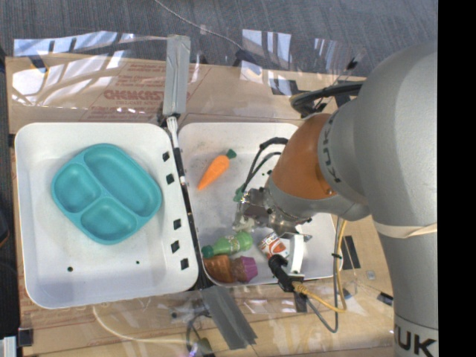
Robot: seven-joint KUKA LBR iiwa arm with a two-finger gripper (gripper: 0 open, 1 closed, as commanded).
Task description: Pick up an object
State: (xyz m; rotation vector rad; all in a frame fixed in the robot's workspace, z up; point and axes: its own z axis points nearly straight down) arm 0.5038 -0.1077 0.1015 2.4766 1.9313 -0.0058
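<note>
The arm's grey bulk and orange band [301, 166] cover much of the right bin [201, 143], where the gripper [245, 218] hangs low over a green toy [232, 244] and a brown-and-purple one [230, 268]. A toy carrot [213, 171] lies apart near the bin's far-left corner; a teal divided plate [106, 193] sits in the left bin [37, 274].

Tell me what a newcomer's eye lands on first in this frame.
The big grey arm with its orange band fills the right side, reaching down into the right bin. In the left bin lies a teal divided plate. An orange toy carrot sits upper left in the right bin, and small toys cluster along its near edge.
</note>
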